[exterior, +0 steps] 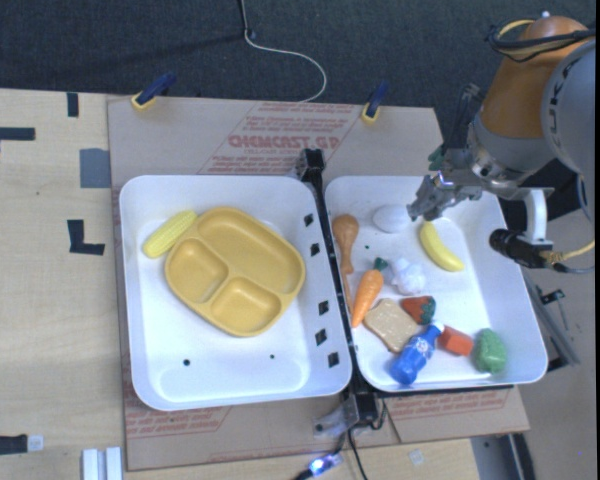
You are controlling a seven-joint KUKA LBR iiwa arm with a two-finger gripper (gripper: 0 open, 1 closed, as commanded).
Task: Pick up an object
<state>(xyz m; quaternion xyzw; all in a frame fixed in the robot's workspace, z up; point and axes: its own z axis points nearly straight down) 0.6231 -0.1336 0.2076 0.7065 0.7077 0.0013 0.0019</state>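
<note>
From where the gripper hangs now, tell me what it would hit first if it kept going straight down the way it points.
Most likely the white egg-shaped object, which lies just below and left of the gripper in the right bin. The banana sits close beside that line, so with depth unclear from this slant it could be touched instead.

1. Pretty clearly a robotics lab bench, not a kitchen: a grey-and-orange industrial arm (540, 98) sits at 2 o'clock.
2. Two white bins (145, 298) rest on cardboard (270, 133) held by clamps (152, 90) at 12 o'clock.
3. The food is all plastic toys, like the banana (441, 247).
4. Black tape marks (5, 140) at 9 o'clock and a loose cable (280, 48) over dark carpet.
</note>
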